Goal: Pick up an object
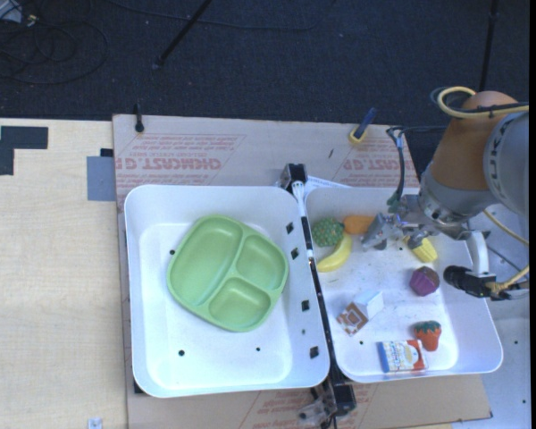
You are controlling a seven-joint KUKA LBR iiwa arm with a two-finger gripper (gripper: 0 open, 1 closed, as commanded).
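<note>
My gripper [395,232] hangs low over the far part of the right bin [482,365], its grey and orange arm coming in from the right. An orange toy [357,224] lies just left of it and a yellow toy [425,252] just right of it. Further left are a green broccoli-like toy [327,231] and a yellow banana [336,256]. A purple toy [423,281] sits nearer the front, to the right. I see nothing held in the gripper.
The right bin's front holds a brown and white packet [353,317], a small white piece [372,302], a blue and orange box [400,356] and a red and orange toy [429,334]. A green divided plate [228,273] lies in the left bin [152,347].
</note>
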